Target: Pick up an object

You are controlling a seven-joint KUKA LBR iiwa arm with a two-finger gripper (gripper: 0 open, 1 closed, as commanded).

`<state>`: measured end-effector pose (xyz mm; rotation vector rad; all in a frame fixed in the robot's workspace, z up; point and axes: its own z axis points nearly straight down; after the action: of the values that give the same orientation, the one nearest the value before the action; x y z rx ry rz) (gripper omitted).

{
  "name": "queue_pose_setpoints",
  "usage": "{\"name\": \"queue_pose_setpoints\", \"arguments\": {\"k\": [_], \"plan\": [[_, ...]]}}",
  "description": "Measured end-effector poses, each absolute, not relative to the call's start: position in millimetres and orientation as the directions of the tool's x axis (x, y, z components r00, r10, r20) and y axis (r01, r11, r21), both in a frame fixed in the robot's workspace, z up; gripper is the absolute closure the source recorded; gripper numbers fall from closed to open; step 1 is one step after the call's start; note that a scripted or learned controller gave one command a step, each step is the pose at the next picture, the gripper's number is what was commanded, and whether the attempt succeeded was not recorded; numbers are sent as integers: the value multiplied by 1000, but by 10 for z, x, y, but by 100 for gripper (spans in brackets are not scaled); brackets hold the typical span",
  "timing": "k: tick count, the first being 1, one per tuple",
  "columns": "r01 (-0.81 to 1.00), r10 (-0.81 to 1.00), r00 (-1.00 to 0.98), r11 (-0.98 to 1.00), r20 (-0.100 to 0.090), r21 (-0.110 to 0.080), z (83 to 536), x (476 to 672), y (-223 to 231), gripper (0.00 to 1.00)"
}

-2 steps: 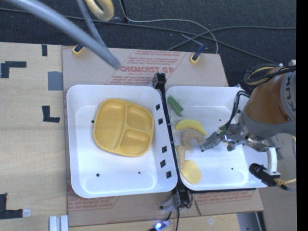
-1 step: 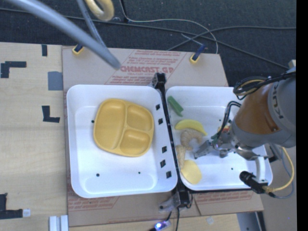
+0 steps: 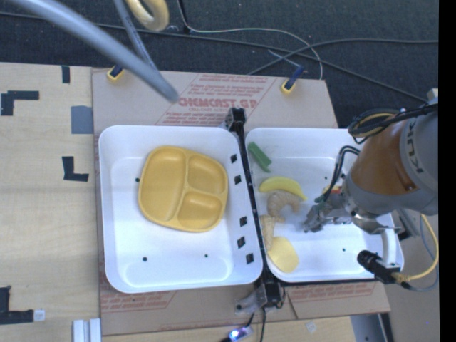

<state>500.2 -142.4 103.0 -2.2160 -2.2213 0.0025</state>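
The right bin [image 3: 313,144] holds several small food items near its left side. A green piece [image 3: 259,156] lies at the top, a yellow banana [image 3: 281,186] under it, a tan lumpy piece [image 3: 282,204] below that. A pale yellow round piece [image 3: 283,254] and a beige strip [image 3: 267,228] lie near the bin's lower left. My gripper [image 3: 314,219] reaches down into the middle of the right bin, just right of the tan piece. Nothing shows between its tips.
The left bin [image 3: 117,212] carries a yellow divided plate [image 3: 183,189]. A black divider with clips [image 3: 246,205] runs between the bins. The grey arm with its orange band [image 3: 385,166] hangs over the right bin's right side. Cables cross the dark floor at the top.
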Motion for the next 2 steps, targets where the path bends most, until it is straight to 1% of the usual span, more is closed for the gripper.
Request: {"name": "queue_pose_setpoints", "arguments": {"k": [1,2], "plan": [[1000,1000,-2,2,0,2,1455,5049,-1401,100],[1000,1000,-3,3,-1,4,2017,5139,-1337,100]]}}
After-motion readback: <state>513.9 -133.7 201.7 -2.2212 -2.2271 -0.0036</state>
